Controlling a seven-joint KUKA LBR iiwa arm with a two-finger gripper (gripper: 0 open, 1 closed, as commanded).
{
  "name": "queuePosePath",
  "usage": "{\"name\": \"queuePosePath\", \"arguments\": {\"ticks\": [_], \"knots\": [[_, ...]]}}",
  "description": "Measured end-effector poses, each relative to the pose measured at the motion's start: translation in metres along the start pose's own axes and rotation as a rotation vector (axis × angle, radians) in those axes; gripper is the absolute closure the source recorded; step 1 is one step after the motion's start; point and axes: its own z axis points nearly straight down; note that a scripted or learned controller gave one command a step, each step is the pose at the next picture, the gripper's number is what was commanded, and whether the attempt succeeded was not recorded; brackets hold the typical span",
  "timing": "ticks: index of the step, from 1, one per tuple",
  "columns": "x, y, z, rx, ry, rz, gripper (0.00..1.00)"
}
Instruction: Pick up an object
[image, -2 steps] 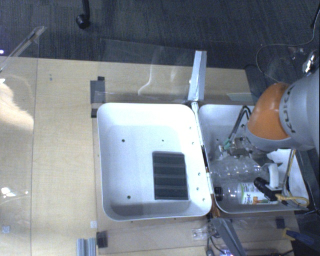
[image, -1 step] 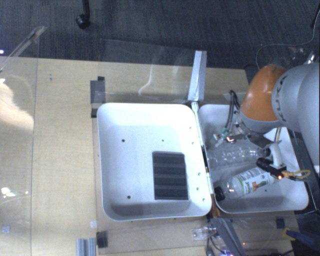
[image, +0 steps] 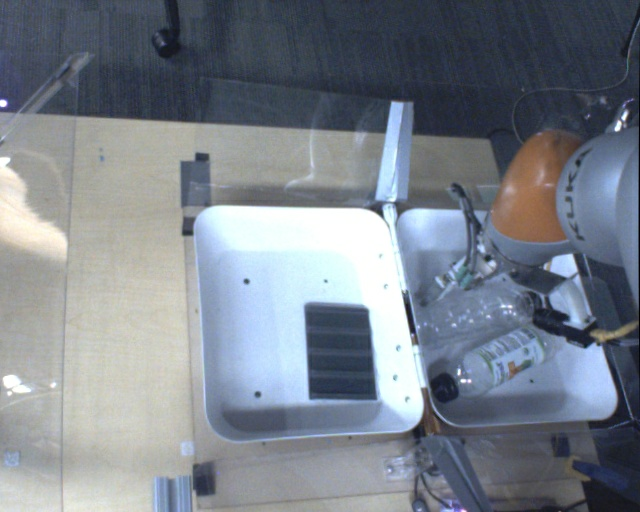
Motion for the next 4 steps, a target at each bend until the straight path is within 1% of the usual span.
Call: {"name": "queuePosePath", "arguments": {"ticks": [1,2,3,4], "knots": [[-0.023,0.053,0.002,0.005,0.002,0.187,0.0],[0.021,-0.041,-0.001,0.001,0.0,0.045,0.0],[-0.04,-0.048,-0.032,0.005,0.001,0.238,0.0],[-0.055,-0.114,-0.028,0.006,0.0,0.282,0.0]]}}
